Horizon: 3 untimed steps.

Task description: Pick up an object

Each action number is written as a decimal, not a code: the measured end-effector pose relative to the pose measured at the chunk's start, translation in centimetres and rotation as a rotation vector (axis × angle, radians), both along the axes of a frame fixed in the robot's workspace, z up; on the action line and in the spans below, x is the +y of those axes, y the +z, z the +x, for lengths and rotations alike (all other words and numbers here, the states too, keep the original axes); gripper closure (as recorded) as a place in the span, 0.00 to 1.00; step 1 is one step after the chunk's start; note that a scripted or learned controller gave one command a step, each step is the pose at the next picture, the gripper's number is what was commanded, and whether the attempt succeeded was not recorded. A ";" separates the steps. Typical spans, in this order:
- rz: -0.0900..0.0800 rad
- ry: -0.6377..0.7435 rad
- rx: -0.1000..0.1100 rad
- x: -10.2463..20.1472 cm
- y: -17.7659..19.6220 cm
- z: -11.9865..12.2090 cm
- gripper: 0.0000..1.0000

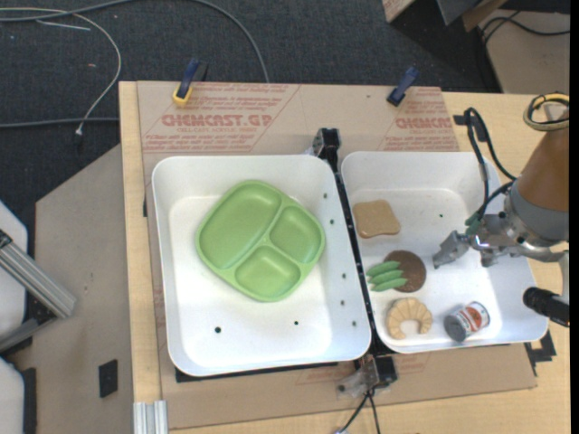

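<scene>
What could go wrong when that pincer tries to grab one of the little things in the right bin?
The pincer hangs over the right bin, where the items sit close.
1. The green beans lie against the brown disc, so it might catch both or push them apart.
2. The can lies on its side near the bin's wall and could roll away.
3. The croissant is curved and may slip.

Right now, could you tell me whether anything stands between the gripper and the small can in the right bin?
Nothing visible does. The gripper hangs over bare bin floor in the right bin, and the can lies just below it in the camera view. The croissant sits to the can's left.
</scene>
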<state>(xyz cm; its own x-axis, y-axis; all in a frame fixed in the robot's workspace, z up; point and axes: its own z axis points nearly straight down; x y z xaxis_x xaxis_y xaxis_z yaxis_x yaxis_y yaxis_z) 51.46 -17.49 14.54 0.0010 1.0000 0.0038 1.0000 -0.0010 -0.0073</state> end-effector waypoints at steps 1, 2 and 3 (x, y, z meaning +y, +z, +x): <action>-0.002 0.000 -0.006 0.9 -5.6 -0.2 0.00; -0.002 0.000 -0.009 0.9 -5.7 0.0 0.00; -0.002 0.001 -0.015 0.9 -4.5 0.2 1.00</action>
<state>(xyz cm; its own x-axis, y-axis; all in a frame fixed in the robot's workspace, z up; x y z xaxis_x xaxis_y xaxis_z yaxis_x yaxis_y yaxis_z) 51.66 -16.55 10.02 0.0003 1.0000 0.0023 1.0000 -0.0003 0.0082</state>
